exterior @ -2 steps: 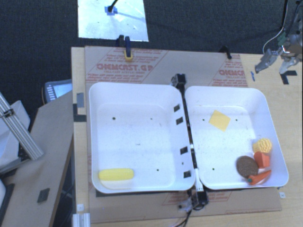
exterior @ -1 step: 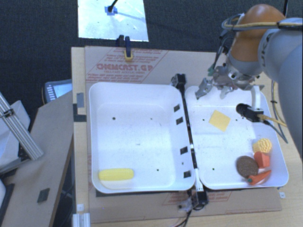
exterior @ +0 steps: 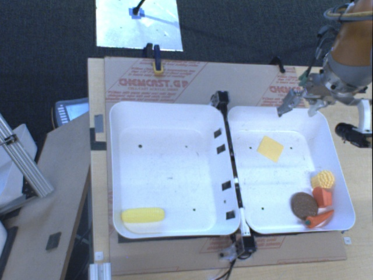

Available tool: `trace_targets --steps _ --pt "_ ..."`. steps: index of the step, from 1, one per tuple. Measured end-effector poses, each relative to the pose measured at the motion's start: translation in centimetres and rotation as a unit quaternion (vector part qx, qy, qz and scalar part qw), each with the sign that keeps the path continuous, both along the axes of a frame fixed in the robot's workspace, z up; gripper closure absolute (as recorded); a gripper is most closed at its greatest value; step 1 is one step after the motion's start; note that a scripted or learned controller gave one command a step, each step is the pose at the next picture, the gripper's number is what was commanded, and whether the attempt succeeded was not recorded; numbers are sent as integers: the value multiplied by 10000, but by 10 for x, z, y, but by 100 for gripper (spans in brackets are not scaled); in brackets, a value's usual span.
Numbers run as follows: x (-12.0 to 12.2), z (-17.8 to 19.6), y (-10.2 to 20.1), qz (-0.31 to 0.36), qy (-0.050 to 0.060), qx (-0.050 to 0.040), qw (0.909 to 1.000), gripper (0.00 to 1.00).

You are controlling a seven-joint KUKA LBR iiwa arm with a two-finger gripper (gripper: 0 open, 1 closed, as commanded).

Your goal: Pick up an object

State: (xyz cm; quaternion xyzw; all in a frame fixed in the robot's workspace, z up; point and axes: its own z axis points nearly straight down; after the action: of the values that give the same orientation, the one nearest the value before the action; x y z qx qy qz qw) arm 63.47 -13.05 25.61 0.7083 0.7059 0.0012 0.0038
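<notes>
Well below the jaws [exterior: 301, 102], cheese slice [exterior: 270, 149].

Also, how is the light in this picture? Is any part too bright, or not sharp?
Camera view: the light is even and soft; the white bins look bright but keep their detail; the shiny panel at the top glares; the gripper and arm are slightly blurred; the yellow square stays sharp.
</notes>
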Motion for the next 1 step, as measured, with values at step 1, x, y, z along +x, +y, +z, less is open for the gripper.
trace_targets --steps 1 --pt "2 7 4 40 4 9 10000 100"
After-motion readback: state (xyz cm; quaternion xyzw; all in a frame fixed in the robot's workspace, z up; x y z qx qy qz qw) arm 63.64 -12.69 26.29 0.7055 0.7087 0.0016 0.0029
